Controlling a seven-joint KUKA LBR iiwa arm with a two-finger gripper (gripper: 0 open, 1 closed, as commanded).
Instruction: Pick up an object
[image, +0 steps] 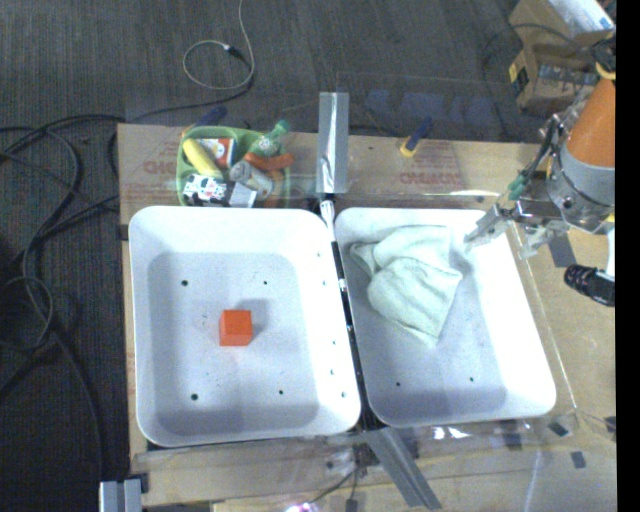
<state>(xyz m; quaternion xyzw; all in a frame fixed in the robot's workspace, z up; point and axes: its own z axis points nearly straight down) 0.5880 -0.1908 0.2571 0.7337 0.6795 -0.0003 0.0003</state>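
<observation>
Well, camera view: two white bins side by side.
Cloth (412, 282): a pale, crumpled rag in the right bin (520, 385); looks soft and light, best pinched at a raised fold.
Cube (236, 327): small, orange, stiff, in the left bin (160, 400).
Gripper (485, 228): at the right bin's far corner, beside the cloth; whether it grips anything, I cannot tell.

Orange cube (236, 327) in left bin; crumpled cloth (412, 277) right.
</observation>
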